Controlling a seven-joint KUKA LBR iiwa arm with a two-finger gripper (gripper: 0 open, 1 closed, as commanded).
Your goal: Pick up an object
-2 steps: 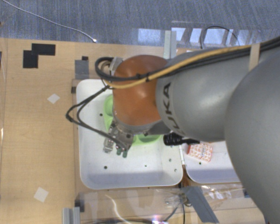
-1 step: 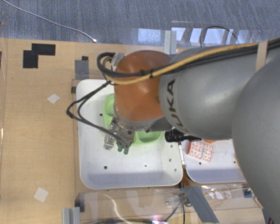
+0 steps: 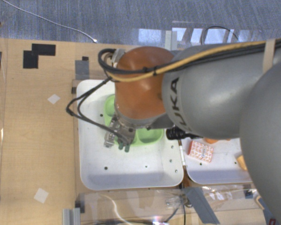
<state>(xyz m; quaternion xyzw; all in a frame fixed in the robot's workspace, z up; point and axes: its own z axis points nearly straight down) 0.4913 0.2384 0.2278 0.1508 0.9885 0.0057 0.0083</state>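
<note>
Green object (image 3: 147,136) lying in left bin (image 3: 131,175), upper middle part, largely hidden under arm's orange band (image 3: 140,83). You are seeing jaws (image 3: 118,142) hanging just left of green object, low over bin floor; whether anything is sitting between them, or jaws apart or together, cannot tell. Right bin (image 3: 215,175) touching left bin side by side, holding red-and-white patterned packet (image 3: 201,150) and orange item (image 3: 242,161) at arm's edge. Both bins resting on tan surface (image 3: 33,139).
</note>
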